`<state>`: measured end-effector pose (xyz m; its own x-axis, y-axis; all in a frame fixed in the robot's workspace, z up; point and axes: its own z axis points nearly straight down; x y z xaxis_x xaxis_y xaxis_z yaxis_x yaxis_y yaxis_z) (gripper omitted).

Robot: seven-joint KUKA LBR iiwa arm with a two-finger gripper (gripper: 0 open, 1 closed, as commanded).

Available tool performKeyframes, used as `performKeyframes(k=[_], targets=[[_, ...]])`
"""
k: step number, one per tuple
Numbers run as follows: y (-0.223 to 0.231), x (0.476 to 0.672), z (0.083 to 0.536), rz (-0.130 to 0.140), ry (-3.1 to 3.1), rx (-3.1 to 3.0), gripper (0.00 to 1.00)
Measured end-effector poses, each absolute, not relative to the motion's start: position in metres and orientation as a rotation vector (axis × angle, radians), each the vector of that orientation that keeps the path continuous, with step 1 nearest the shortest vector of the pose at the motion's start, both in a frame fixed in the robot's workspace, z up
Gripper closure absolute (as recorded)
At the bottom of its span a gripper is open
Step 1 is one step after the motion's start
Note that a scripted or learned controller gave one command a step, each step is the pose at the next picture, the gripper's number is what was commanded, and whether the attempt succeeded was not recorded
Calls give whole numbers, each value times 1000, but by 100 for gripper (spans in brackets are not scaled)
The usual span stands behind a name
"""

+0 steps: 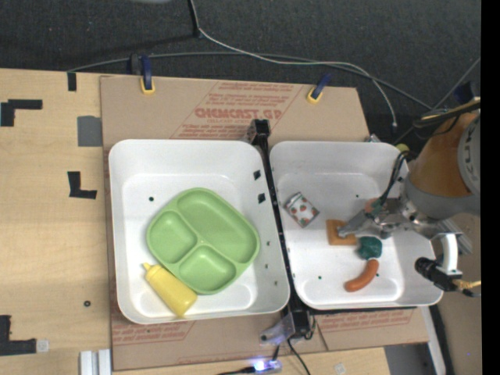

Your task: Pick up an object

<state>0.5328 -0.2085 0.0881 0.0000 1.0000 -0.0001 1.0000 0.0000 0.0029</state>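
- I see the arm (447, 170) reaching in from the right, its orange band above the right bin's (312, 156) far corner.
- The claw (367, 223) sits low inside that bin, near its right wall, just above a small tan block (339, 233) and a teal object (369, 248).
- I cannot tell from here whether the claw is released or clenched; the tips are too small and blurred, and I see nothing clearly caught in them.
- The teal object lies just beside the tan block, on its lower right side.
- An orange sausage-shaped piece (362, 276) lies below the teal one, close to the bin's near wall.
- A small patterned cube (300, 209) rests left of the block, apart from it.
- In the left bin (129, 162) I see a green divided plate (204, 241) and a yellow bottle (169, 289) lying at its lower left corner, touching or nearly touching the plate's edge.
- Both bins stand on a cardboard sheet (234, 108) on the desk (43, 209).
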Motion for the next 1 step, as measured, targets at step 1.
performKeyframes(k=[1], targets=[[-206, 537, 104, 18, 2222, 2216, 100]])
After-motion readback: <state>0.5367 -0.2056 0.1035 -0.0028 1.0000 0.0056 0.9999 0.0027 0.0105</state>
